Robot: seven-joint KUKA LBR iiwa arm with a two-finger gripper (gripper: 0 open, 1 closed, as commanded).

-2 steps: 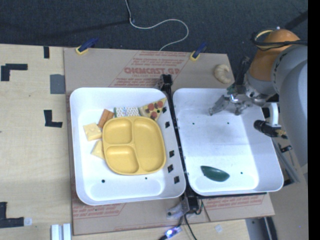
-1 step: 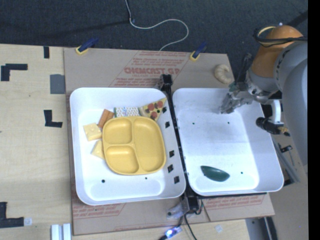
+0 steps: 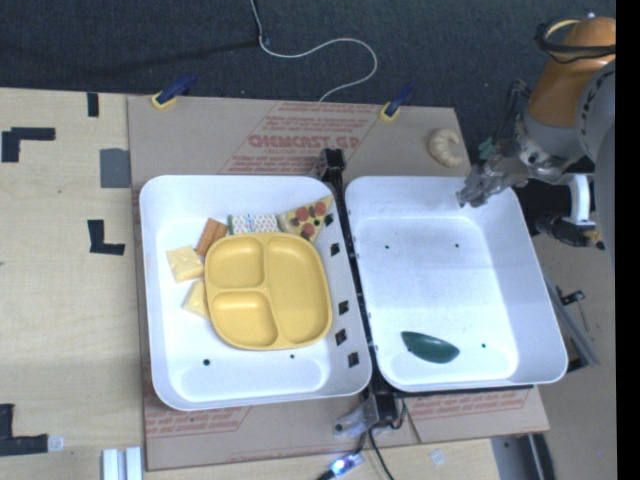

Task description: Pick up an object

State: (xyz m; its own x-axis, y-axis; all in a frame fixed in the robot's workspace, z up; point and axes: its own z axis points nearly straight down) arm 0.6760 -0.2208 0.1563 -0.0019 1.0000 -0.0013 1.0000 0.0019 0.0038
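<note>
- I see the metal pincer at the right bin's far rim; its grip I cannot tell.
- Smooth dark-green leaf-shaped piece lies near that bin's front.
- Glossy yellow divided plate rests in left bin.

You are looking down on a bench, and the count runs:
- Two white bins, a left bin and a right bin.
- One yellow divided plate.
- One dark green object.
- Several small flat pieces by the plate; exact number unclear.
- One gripper.
- One beige lump on the bench.
</note>
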